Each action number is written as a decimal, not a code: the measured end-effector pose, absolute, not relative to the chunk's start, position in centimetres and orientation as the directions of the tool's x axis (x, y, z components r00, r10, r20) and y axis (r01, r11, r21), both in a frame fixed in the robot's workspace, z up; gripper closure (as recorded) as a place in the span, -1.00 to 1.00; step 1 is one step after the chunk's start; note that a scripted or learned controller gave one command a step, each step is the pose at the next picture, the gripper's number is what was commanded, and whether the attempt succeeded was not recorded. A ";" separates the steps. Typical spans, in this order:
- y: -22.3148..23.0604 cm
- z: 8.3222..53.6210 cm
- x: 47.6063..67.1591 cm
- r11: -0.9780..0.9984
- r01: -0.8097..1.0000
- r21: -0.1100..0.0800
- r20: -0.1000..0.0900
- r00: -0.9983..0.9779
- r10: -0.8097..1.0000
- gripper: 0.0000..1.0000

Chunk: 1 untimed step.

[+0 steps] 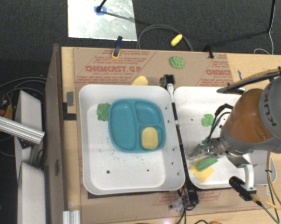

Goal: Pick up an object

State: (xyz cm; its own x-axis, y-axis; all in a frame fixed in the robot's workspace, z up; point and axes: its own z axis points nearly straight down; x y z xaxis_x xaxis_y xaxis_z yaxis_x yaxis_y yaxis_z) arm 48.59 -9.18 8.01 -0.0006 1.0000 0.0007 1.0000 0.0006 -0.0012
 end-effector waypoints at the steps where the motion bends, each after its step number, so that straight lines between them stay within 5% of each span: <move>1: -19.7 8.7 57.3 -0.003 1.000 0.011 -0.009 0.003 1.000 -1.00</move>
